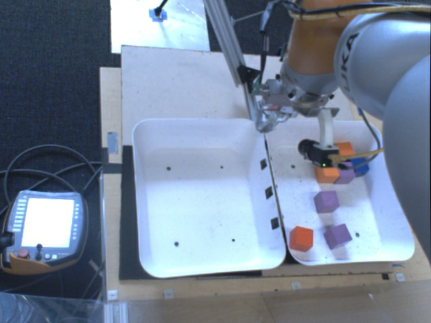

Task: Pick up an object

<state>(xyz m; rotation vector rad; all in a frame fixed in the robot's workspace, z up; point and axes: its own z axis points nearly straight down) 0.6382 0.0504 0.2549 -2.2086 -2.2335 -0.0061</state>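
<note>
End effector (267, 122) at the bins' divider (270, 180)
Orange cube (301, 238) sits well apart in the right bin (403, 246); grip width cannot be told.

Partial "UKA" letters on grey arm (351, 51); no other txt legible.

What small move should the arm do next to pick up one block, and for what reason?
Probably shift the two-finger gripper sideways over the right white bin, toward the small purple cube that lies apart from the others. The gripper hangs above the bins' shared edge at the far end, with no block beneath it.
</note>
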